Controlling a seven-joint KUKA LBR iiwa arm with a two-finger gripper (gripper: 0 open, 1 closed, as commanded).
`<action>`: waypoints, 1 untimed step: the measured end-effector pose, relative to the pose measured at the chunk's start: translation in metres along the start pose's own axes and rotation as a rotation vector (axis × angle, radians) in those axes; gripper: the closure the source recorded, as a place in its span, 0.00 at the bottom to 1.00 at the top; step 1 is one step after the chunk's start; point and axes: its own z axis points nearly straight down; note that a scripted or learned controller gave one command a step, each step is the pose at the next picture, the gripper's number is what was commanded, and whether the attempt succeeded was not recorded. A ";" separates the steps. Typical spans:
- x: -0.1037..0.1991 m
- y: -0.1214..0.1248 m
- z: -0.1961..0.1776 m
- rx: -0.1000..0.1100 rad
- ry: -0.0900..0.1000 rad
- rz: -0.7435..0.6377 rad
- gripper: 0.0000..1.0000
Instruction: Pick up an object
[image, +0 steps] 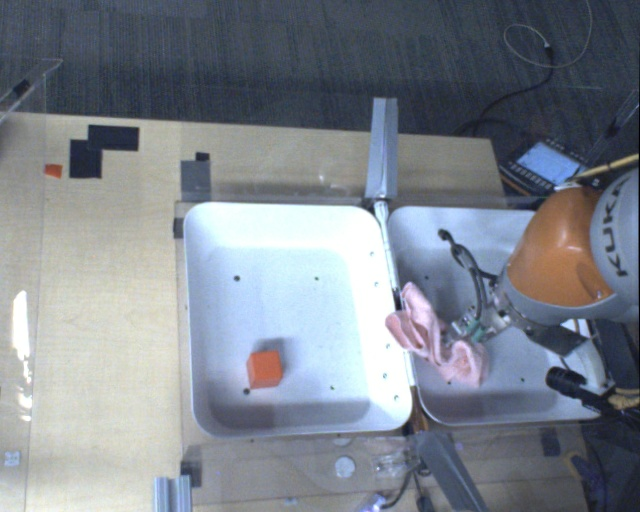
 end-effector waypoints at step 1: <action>-0.005 0.035 -0.076 0.033 0.010 0.348 1.00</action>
